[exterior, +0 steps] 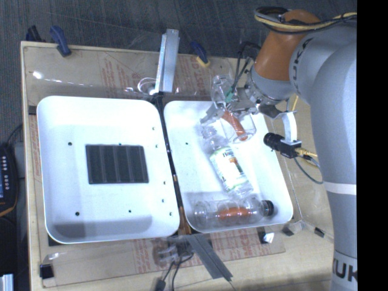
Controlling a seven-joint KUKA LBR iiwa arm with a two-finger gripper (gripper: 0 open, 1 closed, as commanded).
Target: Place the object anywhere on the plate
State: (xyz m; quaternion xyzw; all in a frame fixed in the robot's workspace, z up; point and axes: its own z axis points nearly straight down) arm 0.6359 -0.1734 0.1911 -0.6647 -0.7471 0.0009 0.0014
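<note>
- The arm [327, 71] reaches in over the right bin [182, 162], orange band up top, and the gripper [233, 111] hangs low over that bin's far end.
- Whether the pincer stands apart, together or clamped on something, I cannot tell: clear plastic and glare hide it.
- A clear bottle with a white label [229, 165] lies flat in the right bin, just on the near side of the gripper, its long axis slanting from the gripper toward the bin's near right corner.
- A second clear bottle [233, 210] lies crosswise along the near wall of the right bin, dark cap toward the right.
- The dark ribbed plate [117, 163] sits mid-floor in the left bin [54, 120], well apart from the right bin's bottles.
- My read: the labelled bottle is the nearer pick, and the carry must cross the divider leftward.
</note>
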